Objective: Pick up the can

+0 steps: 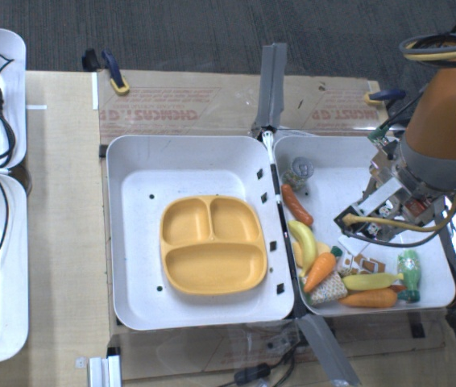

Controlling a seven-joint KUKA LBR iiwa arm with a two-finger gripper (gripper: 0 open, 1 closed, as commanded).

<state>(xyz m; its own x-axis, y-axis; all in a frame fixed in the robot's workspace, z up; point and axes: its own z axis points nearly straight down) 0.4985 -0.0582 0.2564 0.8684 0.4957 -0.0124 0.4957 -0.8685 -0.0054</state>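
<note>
- Orange carrot [371,298], green bottle [409,274] and banana [303,240] crowd the near end of the right bin [445,290].
- Yellow plate [212,244] lies alone in the left bin [119,216], well apart from the task.
- Gripper [385,210] hangs over the right bin's right half, just beyond the pile. Its opening cannot be told from this view, and nothing is seen held.
- Sausage [296,205] lies along the left wall, between the banana and the can.
- Can [300,168] sits near the far left corner of the right bin, apart from the gripper.
- Risk: a descent from the present position likely meets the pile, not the can.
- Risk: the wall and sausage close by may block the jaws, and a rounded can may slip or roll.
</note>
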